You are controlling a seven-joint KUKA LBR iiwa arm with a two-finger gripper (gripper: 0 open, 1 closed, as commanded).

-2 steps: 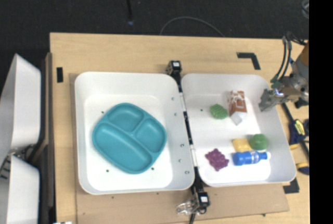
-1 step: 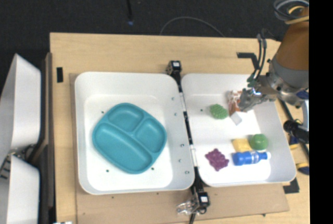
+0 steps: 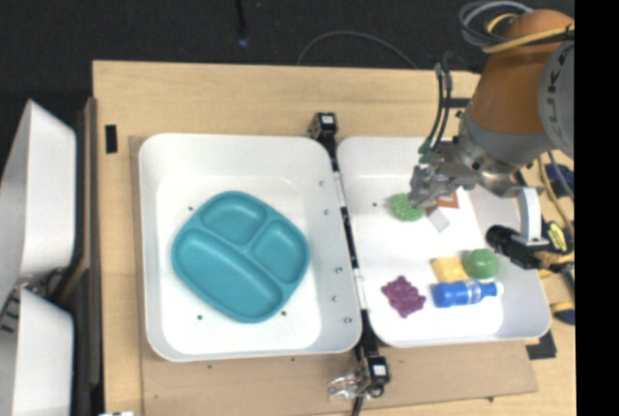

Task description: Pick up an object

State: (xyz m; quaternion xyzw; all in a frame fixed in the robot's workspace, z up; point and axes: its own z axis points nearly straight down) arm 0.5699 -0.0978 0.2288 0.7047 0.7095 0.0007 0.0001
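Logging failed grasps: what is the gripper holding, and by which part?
Cannot be told: the gripper sits right at the green object in the right bin.

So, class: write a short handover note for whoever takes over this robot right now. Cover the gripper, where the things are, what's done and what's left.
Gripper: low in the right bin, right at the small green object; I can't tell from this view whether it has a grasp.
Right bin, near end: purple toy, yellow block, green ball, blue bottle.
Left bin: teal divided plate.
Done: the approach to the green object.
Left: confirm a grasp, then lift.
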